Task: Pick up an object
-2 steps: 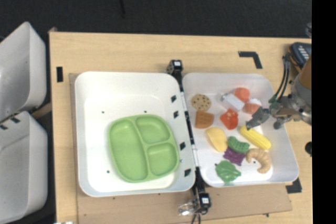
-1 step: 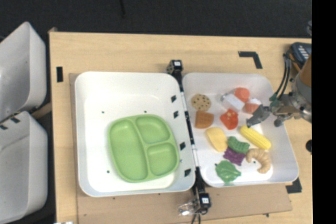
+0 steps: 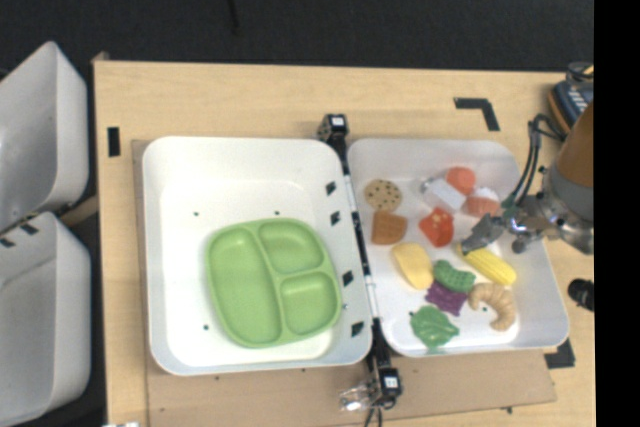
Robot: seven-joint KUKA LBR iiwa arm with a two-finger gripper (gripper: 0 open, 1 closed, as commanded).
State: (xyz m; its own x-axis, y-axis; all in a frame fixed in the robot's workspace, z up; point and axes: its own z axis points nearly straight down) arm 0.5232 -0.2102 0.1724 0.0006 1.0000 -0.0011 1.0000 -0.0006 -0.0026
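Two bins sit on the desk (image 3: 120, 315); your gripper (image 3: 487, 233) is low over the right bin (image 3: 545, 315), w/ toy food all round it. Can't tell if it's grasping anything or released, too blurry at the tips.

Nearest pick is prob the corn (image 3: 491, 267), just below the gripper, approx touching it. Its long axis runs left-right w/ a slight slant, the right end lower. Looks like light hard plastic: stiff, smooth, likely to squirt out if pinched near an end. You'd do best to take it across the middle, at right angles to its length.

Left of the gripper: a red piece (image 3: 437, 228). The green tray (image 3: 272, 283) sits far left, in the other bin.
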